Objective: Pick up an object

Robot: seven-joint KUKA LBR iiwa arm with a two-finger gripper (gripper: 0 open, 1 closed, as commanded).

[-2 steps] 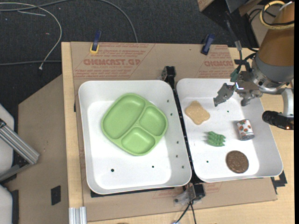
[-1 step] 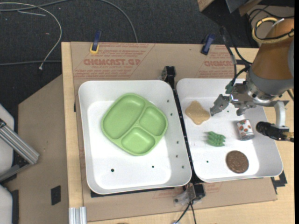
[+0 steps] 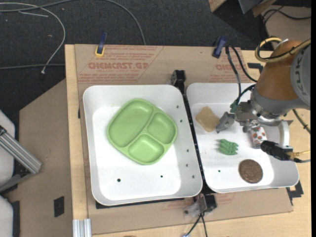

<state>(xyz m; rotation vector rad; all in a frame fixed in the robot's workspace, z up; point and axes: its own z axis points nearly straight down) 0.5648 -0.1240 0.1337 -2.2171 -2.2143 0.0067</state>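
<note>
A brown round thing (image 3: 251, 171) is seen nearest, in the front of the right bin (image 3: 217, 174). Just behind it, a small green toy (image 3: 227, 146) is found near the middle of that bin. A tan lump (image 3: 207, 119) is seen farther back, on the bin's left side. A small red and white thing (image 3: 256, 136) is seen under the arm's wrist, partly hidden.

The arm (image 3: 279, 85) is reached in from the right and bent down over the right bin. The hand (image 3: 232, 118) is held low, just beside the tan lump. It cannot be told if the hand is released or clenched, and nothing is seen held in it.

In the left bin (image 3: 101, 147), one green plate (image 3: 142, 131) with three parts is laid. Two bins are counted on the brown surface (image 3: 74, 107). Two blue clips (image 3: 101, 42) are seen at the far edge.
</note>
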